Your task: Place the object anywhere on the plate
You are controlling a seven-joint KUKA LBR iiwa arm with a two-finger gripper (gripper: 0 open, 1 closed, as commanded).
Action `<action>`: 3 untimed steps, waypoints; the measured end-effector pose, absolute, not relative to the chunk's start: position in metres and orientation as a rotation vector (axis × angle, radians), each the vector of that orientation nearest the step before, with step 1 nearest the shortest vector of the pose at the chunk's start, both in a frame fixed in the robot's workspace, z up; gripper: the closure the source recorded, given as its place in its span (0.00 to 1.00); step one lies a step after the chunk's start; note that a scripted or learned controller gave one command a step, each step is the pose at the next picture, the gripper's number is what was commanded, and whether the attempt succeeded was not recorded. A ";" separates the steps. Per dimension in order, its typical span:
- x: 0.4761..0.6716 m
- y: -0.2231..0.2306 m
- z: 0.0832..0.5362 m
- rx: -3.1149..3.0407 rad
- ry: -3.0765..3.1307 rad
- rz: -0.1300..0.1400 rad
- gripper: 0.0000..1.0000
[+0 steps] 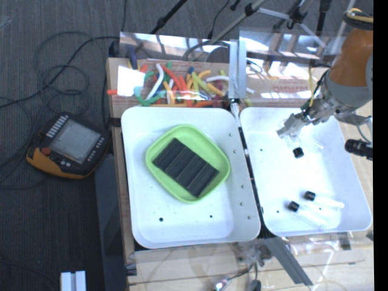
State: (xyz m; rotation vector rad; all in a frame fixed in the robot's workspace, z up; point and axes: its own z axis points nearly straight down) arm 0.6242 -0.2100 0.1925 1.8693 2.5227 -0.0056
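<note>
Plate (159, 143) bearing dark ridged slab (185, 167), long axis upper-left to lower-right, end effector (290, 128) grip unclear

Overhead light is running bright and even, shadows staying soft. Glare is blowing out the metal strip (182, 41) behind the bins and washing detail off the right bin (339, 180). Dark floor (54, 35) is reading underexposed. Overall the frame is looking slightly soft and grainy.

Robotics lab: teach pendant (66, 146) on dark carpet, loose cables (57, 65), tripod legs (267, 2), 2 white bins (139, 217).
</note>
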 end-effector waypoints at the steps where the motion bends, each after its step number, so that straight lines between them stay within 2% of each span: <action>1: 0.600 -0.150 0.130 1.691 2.632 -0.005 1.00; 2: 0.576 -0.099 0.164 1.673 2.714 0.025 1.00; 3: 0.549 -0.042 0.193 1.427 2.801 -0.001 1.00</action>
